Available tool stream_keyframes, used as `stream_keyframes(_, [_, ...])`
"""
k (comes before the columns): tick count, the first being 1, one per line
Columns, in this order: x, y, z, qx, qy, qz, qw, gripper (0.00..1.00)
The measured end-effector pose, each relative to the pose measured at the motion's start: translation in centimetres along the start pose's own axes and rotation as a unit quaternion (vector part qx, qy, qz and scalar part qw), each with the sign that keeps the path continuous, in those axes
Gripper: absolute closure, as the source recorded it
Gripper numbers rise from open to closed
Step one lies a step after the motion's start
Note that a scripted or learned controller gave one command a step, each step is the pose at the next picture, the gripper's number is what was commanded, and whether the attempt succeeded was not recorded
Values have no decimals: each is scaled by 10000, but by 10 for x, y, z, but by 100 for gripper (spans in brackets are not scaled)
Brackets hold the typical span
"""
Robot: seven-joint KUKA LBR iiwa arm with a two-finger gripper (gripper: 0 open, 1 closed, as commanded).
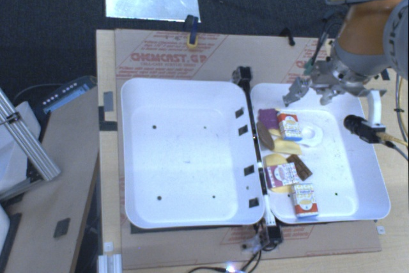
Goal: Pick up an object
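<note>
The arm [377,9] reaches in from the right, orange band up top, grey wrist angled down and leftward. The gripper [312,91] hangs low with its two fingers [294,93] spread apart, nothing between them.

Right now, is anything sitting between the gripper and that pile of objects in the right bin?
Nothing visible does. The gripper hovers over the far edge of the right bin, and the pile lies along that bin's left side. Bare white floor separates them; the nearest item is the red and white box.
</note>
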State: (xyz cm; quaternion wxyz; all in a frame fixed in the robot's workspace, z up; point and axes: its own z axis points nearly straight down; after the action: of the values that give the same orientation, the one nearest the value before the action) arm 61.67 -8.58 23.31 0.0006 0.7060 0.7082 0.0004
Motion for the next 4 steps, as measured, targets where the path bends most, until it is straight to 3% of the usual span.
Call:
stream_keyframes(1, [0,-21,132,-15,-15,17,10000,0])
stream_keyframes(2, [1,-21,122,-20,-8,10,10000,100])
stream_keyframes(3, [9,-3,-30,-90,-9,-15,10000,100])
stream_keyframes(4, [38,32,-198,-110,-5,-29,9999,100])
